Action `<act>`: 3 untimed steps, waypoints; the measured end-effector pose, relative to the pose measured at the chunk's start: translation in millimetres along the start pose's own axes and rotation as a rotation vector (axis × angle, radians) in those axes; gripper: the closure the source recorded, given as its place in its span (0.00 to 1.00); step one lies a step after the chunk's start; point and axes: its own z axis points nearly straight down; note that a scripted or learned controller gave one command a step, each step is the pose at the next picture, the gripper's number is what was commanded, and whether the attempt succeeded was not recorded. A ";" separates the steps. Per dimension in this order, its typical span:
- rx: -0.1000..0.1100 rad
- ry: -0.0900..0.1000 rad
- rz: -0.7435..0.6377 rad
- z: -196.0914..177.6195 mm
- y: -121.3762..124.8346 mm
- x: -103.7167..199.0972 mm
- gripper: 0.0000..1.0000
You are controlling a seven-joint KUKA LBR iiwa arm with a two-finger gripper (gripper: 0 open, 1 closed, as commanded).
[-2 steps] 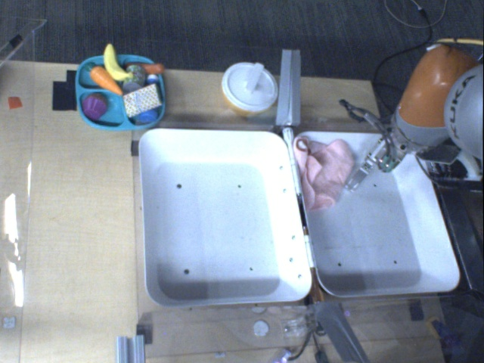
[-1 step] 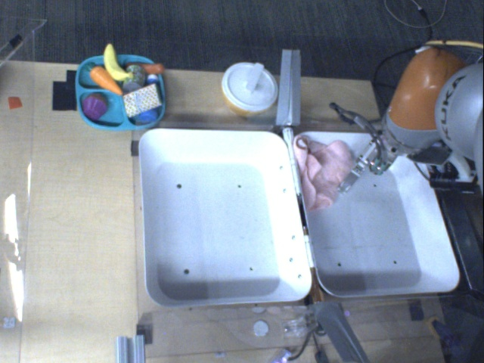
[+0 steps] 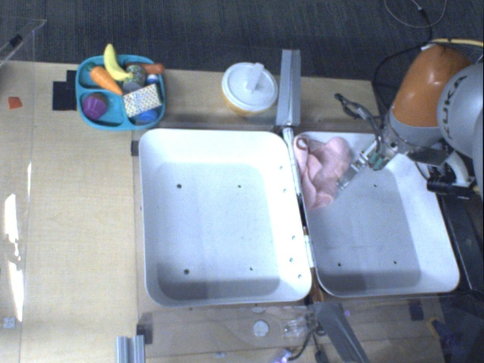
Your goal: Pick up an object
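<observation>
Pink cloth (image 3: pixel 324 171) lying crumpled in upper left of right bin (image 3: pixel 393 278), gripper (image 3: pixel 349 177) hovering at its right edge, finger state impossible to tell, wooden bench (image 3: pixel 68 225) bearing left bin (image 3: pixel 219 286), dark carpet (image 3: pixel 189 10) running along the frame's top.

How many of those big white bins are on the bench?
2. The left shallow white plastic bin fills the bench's middle; the right shallow white plastic bin sits beside it, touching, with a crumpled pink cloth inside.

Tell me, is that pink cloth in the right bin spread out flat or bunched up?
Bunched up. The pink cloth lies in a crumpled heap with folds, against the left wall of the right bin, beside the gripper.
</observation>
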 end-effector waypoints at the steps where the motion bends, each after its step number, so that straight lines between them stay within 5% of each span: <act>1: -0.005 -0.017 0.124 -4.5 -12.9 55.3 0.00; 2: 0.011 -0.012 0.215 -0.7 44.3 42.7 0.00; 3: -0.003 -0.025 0.209 -14.0 48.2 41.3 1.00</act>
